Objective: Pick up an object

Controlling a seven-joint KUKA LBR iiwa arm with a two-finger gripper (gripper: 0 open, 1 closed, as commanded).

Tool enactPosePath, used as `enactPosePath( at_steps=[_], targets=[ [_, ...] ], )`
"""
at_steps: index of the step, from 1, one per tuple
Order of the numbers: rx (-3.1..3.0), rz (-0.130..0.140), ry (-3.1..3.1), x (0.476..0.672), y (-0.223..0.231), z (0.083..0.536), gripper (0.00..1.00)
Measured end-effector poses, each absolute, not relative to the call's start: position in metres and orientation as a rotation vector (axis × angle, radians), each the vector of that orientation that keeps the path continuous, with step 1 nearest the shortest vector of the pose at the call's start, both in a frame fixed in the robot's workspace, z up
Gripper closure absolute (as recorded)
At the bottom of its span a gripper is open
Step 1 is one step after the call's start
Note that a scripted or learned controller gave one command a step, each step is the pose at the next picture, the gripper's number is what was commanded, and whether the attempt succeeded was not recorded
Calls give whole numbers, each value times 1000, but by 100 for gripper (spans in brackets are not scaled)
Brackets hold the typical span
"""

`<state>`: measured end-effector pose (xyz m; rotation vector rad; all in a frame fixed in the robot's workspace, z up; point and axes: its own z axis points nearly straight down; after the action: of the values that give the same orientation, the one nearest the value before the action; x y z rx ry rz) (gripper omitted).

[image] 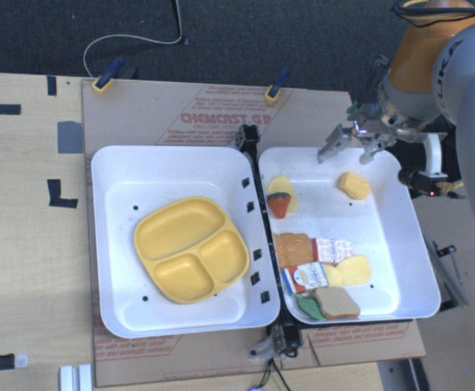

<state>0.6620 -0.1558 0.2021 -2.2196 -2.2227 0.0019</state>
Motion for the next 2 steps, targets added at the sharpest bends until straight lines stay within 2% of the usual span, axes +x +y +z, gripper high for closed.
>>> enactPosePath(
  at_steps=[1,2],
  targets=[
    [-2226,6,-2218,658,-228,170,0],
    [-2217,4,-2224,668,-217,80,0]
  ],
)
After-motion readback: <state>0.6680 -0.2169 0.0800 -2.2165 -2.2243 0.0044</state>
